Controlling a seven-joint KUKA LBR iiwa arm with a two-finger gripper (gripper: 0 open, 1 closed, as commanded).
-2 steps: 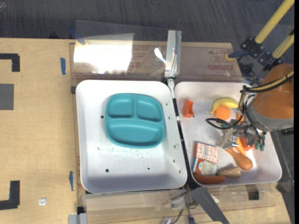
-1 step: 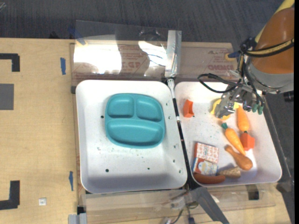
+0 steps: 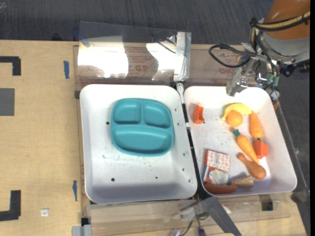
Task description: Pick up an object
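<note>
My gripper (image 3: 250, 82) hangs over the back edge of the right bin (image 3: 280, 181), open, with nothing between its fingers. Just in front of it lie a yellow lemon (image 3: 237, 107) and an orange fruit (image 3: 234, 119). Further forward are two carrots (image 3: 255, 125) (image 3: 245, 147), a small red-orange block (image 3: 262, 149) and a brown drumstick (image 3: 254, 167). A small orange piece (image 3: 198, 113) sits near the bin's left wall. A printed carton (image 3: 217, 166), a red sausage (image 3: 220, 188) and a brown stick (image 3: 243, 182) lie at the front.
The left bin (image 3: 93, 171) holds a teal divided plate (image 3: 142, 126). A clear plastic panel (image 3: 133, 58) stands behind the bins. Black cables (image 3: 229, 55) loop beside the wrist at the back right. Wooden bench top spreads to the left.
</note>
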